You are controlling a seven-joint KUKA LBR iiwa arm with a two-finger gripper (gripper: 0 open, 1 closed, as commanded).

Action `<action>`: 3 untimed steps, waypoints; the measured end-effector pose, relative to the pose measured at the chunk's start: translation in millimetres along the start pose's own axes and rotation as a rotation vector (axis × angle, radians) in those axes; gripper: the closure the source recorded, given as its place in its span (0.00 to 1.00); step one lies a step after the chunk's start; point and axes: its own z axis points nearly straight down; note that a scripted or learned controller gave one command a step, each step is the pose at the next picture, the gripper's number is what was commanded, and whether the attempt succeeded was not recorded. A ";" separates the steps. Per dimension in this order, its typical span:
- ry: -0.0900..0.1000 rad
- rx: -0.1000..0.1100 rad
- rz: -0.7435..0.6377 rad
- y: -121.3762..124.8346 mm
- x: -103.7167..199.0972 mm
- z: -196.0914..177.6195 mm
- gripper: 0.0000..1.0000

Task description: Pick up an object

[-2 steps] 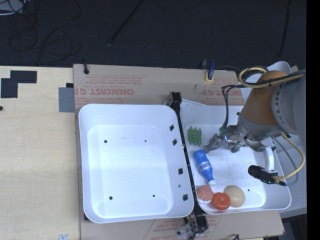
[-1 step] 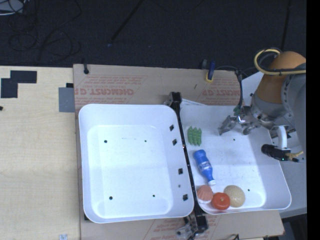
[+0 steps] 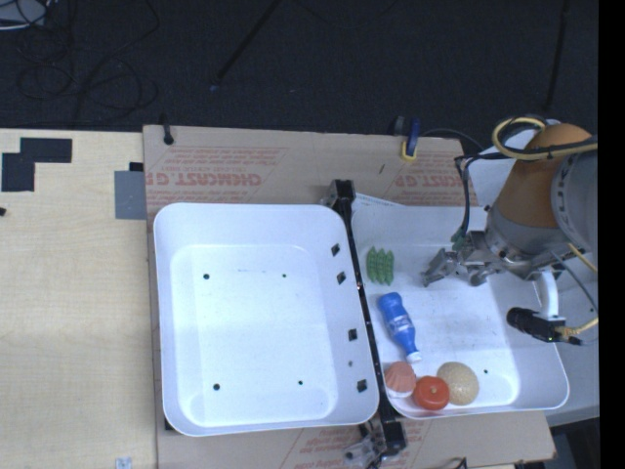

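Two white bins are seen side by side on a cardboard sheet [image 3: 293, 169] laid over the bench [image 3: 68, 291]. The left bin [image 3: 171, 262] shows bare floor with a few small dark holes. The right bin [image 3: 532, 384] holds five items.

The arm [image 3: 547, 189] enters from the right, its orange band uppermost, and the gripper [image 3: 435, 274] is held low over the upper middle of the right bin. Its fingers are seen spread apart — nothing is gripped between them. No item is touched by it.

Items noted in the right bin:
- A green piece [image 3: 380, 263], ridged, lies near the divider at the bin's upper left, just left of the gripper and apart from it.
- A blue bottle [image 3: 397, 325] with a white cap lies on its side below the green piece, tilted, cap end pointing toward the lower right.
- A pink item [image 3: 399, 377] rests at the near wall, just below the bottle's cap.
- A red ball [image 3: 431, 393] sits beside the pink item, touching or nearly touching it.
- A tan ball [image 3: 458, 382] lies just right of the red ball — contact between them cannot be confirmed.

All three round items are clustered along the near wall, well apart from the gripper.
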 end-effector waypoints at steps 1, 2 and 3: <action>-0.002 -0.002 -0.002 -13.1 -26.5 -0.1 0.00; 0.002 0.001 -0.005 -38.5 17.0 0.5 0.00; -0.004 -0.007 -0.001 -20.0 -27.8 -42.4 0.00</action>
